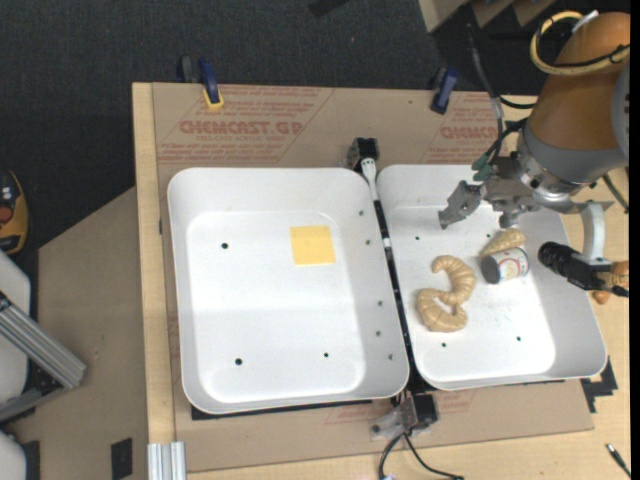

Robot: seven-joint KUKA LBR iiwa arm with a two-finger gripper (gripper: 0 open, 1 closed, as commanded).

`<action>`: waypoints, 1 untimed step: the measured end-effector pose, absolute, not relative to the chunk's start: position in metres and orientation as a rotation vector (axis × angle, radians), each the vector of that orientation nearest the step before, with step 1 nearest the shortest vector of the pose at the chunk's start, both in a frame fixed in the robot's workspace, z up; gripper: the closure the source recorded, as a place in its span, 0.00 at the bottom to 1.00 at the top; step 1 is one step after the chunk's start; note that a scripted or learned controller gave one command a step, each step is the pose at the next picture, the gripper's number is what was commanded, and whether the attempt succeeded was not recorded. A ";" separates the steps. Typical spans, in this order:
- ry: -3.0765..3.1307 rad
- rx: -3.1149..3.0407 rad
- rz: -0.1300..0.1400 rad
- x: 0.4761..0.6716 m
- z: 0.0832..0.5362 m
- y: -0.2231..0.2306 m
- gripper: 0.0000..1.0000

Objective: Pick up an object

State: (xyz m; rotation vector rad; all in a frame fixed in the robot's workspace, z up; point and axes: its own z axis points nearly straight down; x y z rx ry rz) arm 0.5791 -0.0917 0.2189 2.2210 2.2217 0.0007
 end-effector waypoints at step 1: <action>2.218 2.229 -0.008 0.552 0.112 -0.135 0.00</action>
